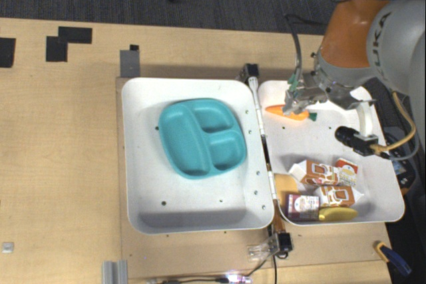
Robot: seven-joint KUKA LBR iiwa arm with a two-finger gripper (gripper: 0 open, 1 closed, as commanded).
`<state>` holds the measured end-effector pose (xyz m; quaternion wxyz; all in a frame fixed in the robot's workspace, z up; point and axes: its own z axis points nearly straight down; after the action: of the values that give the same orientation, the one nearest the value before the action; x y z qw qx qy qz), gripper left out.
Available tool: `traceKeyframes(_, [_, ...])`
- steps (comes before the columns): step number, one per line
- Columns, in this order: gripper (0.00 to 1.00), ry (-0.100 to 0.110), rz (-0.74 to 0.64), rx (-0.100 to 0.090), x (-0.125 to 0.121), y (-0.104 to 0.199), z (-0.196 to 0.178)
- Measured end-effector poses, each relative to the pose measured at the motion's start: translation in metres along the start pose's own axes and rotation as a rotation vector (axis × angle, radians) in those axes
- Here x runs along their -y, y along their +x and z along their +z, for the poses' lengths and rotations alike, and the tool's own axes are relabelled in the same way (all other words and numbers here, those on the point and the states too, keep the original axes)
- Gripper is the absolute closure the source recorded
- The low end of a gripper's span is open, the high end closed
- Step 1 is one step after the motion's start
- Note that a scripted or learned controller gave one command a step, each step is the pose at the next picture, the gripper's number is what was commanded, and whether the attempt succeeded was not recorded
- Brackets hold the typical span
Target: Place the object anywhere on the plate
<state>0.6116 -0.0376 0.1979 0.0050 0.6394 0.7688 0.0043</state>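
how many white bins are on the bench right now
2. The left bin holds the teal plate; the right bin, beside it, holds the carrot and food packets, with the gripper over its far corner.

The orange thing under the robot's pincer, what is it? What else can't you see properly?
- Orange thing: the pincer covers part of it; camera view, so its kind is unclear.
- Pincer: too small and blurred to judge its grip.
- Packets in the right bin: labels too small to read.
- Arm: cut off by the picture's edge.
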Motion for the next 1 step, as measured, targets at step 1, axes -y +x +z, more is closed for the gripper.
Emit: traceKeyframes(1, [1.0,0.009,0.046,-0.006,-0.008,0.086,0.004])
